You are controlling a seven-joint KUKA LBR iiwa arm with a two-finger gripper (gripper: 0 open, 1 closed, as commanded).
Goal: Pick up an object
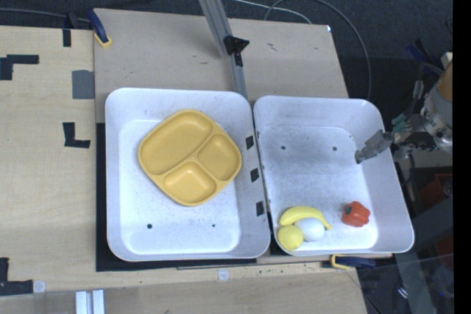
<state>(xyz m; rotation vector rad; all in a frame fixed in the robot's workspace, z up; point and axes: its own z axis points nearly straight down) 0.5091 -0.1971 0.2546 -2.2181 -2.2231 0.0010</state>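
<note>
The right white bin (309, 121) holds a small group of toy foods along its front wall. A yellow banana (304, 215) lies there, with a yellow lemon (290, 237) and a white egg-shaped piece (313, 230) right beside it. A small red pepper (356, 214) sits apart from them at the front right. My gripper (369, 148) reaches in over the right rim of this bin, above and behind the red pepper. Nothing shows in its grasp.
The left white bin (125, 232) bears a yellow divided plate (190, 157). A grey metal post (213, 4) slants down from the top to the gap between the bins. Cables trail over the dark floor at the back right.
</note>
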